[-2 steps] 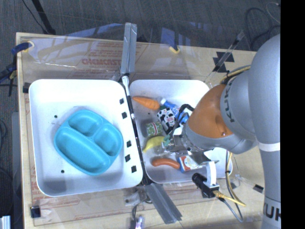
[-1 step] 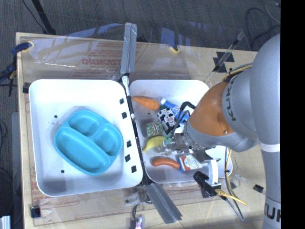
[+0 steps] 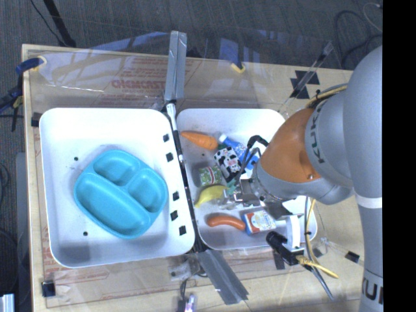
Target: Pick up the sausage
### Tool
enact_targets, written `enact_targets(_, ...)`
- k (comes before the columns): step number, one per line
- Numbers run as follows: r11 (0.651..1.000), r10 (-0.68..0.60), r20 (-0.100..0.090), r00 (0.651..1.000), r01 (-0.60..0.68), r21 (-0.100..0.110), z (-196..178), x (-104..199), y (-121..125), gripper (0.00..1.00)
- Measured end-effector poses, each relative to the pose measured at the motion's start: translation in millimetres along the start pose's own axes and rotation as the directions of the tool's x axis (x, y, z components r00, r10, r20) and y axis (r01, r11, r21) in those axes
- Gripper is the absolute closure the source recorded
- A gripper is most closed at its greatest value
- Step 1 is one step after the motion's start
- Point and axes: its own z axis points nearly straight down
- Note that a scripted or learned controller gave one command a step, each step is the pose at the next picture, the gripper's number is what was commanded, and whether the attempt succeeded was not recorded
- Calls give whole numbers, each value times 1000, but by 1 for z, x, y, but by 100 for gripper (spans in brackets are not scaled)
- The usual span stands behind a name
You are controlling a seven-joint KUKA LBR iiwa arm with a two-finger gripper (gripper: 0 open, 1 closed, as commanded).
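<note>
The tool [image 3: 246,194], its grip state impossible to tell, hangs just above the glossy orange-red sausage [image 3: 224,221] near the right white bin's [image 3: 195,123] front edge, apparently lining up a grasp.

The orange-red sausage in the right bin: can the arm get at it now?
Probably yes. The orange-red sausage lies uncovered near the front wall; the yellow banana and small carton sit beside it, not on it.

Dark grey carpet floor [image 3: 117,12] around a plywood worktop [image 3: 273,77]; clear plastic sheeting [image 3: 97,67] over its far edge; black cables [image 3: 49,8] beyond.
</note>
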Motion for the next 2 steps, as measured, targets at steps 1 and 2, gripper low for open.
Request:
enact_targets(1, 995, 99, 1, 995, -99, 0, 18, -6, -3, 100)
enact_targets(2, 996, 92, 0, 996, -92, 0, 9, -6, -1, 100)
